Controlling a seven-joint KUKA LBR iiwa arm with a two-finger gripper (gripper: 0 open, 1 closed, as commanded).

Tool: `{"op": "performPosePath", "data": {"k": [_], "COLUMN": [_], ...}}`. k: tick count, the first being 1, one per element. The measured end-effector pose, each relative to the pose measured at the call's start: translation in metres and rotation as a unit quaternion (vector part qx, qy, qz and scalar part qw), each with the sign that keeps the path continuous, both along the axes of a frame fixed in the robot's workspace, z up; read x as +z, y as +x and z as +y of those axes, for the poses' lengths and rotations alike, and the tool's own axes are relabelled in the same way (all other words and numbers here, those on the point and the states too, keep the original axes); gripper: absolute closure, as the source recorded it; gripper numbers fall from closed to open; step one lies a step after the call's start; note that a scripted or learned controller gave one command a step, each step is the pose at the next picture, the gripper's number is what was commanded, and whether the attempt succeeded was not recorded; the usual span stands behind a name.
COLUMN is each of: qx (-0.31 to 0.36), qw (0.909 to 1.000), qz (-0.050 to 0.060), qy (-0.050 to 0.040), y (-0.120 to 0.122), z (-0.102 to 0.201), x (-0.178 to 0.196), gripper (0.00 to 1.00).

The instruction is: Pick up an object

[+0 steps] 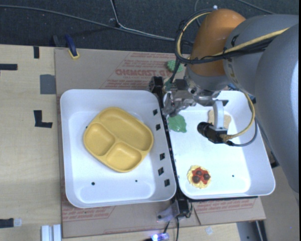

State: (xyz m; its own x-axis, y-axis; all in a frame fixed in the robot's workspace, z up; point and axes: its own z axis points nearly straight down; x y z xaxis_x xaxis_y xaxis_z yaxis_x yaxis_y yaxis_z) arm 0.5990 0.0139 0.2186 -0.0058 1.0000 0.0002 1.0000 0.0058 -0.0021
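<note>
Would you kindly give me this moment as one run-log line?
gripper: over right bin's left edge, above green piece | grasp: unclear | yellow tray: left bin | pizza toy: right bin

The cardboard sheet (135, 72) lies flat on the worktop (20, 149) and carries red printed lettering along its far edge. Black tape marks (40, 119) sit on the worktop to the left of the sheet. A blue-and-yellow clamp (71, 48) grips the sheet's far left corner. A thin cable (115, 21) crosses the dark floor (50, 9) beyond the sheet.
</note>
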Motion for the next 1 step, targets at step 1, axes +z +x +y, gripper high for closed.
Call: {"op": "performPosePath", "data": {"k": [1], "qx": [0.001], "qw": [1.0], "qz": [-0.001], "qy": [0.0007], "y": [0.0162], "z": [0.0586], "x": [0.0051], "gripper": [1.0]}}
